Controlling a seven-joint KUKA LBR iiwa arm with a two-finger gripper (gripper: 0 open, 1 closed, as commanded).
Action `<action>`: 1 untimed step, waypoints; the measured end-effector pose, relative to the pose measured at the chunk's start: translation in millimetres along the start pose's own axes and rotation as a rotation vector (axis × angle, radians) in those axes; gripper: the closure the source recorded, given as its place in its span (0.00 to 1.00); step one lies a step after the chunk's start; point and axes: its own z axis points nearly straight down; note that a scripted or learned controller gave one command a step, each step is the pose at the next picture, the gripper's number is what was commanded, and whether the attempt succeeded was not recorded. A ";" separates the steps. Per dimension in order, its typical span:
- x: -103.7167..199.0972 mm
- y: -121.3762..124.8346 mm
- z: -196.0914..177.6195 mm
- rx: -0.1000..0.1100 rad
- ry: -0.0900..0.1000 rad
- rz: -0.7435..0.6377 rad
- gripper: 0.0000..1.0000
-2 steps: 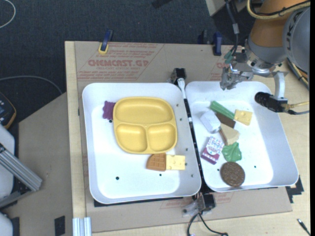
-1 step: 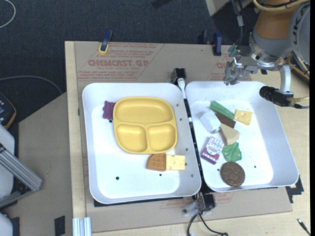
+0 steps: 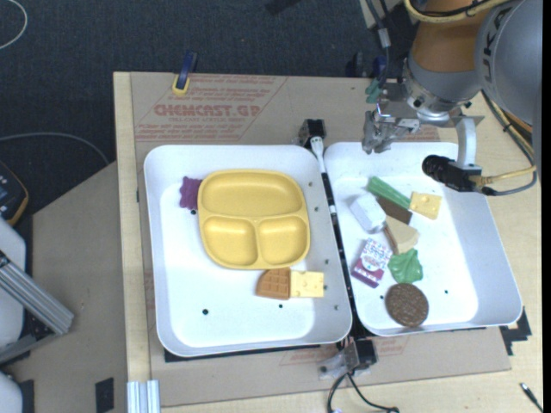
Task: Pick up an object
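The task is at its beginning, as I judge it: no object is lifted, and every item lies on the floor of a bin. The two-finger gripper (image 3: 377, 138) hangs over the far left corner of the right white bin (image 3: 495, 231), above bare floor, and nothing is seen between its fingers. Whether the fingers are open or shut, I cannot tell, because they are small and dark against the bin wall. The grey arm with the orange band (image 3: 461, 24) comes in from the far right side and points steeply down, the wrist almost vertical. The candidates for picking lie nearer, around the middle of the right bin: a green flat stick (image 3: 389, 188), a pale yellow cheese wedge (image 3: 424, 205), a white-grey block (image 3: 366, 212), a small pink-and-white packet (image 3: 373, 261), a green leafy toy piece (image 3: 405, 266) and a round brown cookie (image 3: 405, 304) close to the near edge. The left white bin (image 3: 168, 256) carries a yellow divided plastic plate (image 3: 253, 217), a purple piece (image 3: 189, 192) touching its left side, and a brown waffle square (image 3: 275, 284) beside a yellow block (image 3: 307, 284). What remains is all of it: choosing, descending, closing, lifting.
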 end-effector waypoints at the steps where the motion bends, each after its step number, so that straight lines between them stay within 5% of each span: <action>1: 40.5 -12.7 7.7 0.002 -0.001 0.002 1.00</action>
